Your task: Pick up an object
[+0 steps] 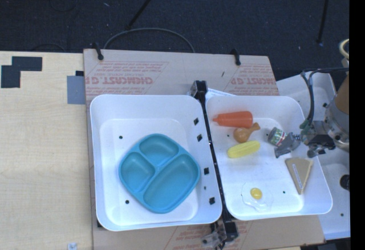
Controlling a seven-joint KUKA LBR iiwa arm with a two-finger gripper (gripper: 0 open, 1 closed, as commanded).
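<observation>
Hand (296, 143) at right bin's (319, 200) right side, finger state indiscernible. Small green-labelled can (277, 137) lies touching its left. Yellow corn (243, 149) further left, long axis nearly left-right.

blue divided plate (159, 172), orange carrot (233, 119), yellow corn (243, 149), white bins (108, 107)

Dark carpet floor (239, 9) with cables and thin stand legs beyond the bench; pale wood bench top (40, 157) at left, brown cardboard sheet (171, 75) on it
</observation>
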